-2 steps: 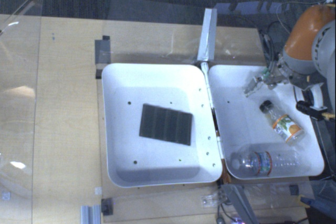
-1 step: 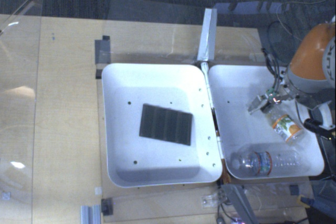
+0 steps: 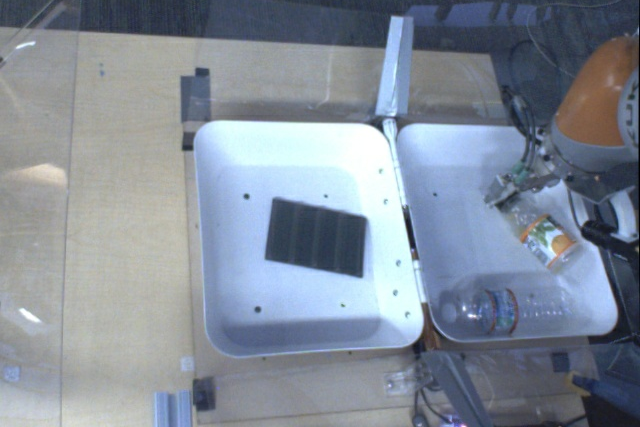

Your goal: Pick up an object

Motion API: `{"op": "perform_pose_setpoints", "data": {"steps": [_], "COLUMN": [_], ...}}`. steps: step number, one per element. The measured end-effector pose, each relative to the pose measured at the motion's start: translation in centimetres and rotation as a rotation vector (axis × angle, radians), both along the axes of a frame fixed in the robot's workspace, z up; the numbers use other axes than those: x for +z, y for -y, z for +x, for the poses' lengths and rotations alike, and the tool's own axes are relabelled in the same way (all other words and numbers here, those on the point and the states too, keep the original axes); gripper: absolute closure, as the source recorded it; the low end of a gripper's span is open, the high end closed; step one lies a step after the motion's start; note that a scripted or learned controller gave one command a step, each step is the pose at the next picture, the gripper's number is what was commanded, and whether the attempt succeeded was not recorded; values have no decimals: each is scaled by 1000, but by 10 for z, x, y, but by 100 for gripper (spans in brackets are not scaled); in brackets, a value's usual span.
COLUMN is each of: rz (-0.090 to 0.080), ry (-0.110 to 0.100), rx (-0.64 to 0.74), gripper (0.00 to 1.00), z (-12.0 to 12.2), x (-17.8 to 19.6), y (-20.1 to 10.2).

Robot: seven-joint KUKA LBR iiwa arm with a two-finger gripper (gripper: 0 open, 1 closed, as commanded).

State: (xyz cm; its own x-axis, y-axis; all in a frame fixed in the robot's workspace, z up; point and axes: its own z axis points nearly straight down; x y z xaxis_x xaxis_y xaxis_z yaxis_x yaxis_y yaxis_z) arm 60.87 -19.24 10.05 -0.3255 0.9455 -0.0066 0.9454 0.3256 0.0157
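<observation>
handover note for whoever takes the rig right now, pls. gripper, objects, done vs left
Gripper: low in the right bin, upper right part, beside the small orange-labelled packet. Can't tell whether it holds anything.
Clear plastic bottle: lying on its side along the right bin's near wall.
Dark ridged rectangular pad: flat in the middle of the left bin.
Done: arm is over the right bin, down at the objects.
Left: no object visibly lifted; a confirmed grasp and lift remain.

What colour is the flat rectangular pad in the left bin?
Dark grey to black, with faint ribbed stripes; the pad shows plainly in the camera view.
</observation>
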Motion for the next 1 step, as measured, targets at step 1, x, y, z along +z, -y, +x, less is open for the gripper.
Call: {"op": "perform_pose_setpoints", "data": {"steps": [1], "rz": [1], "ry": [-8], "rx": [-2], "gripper": [100], "z": [22], "x": [83], "y": [-48]}}
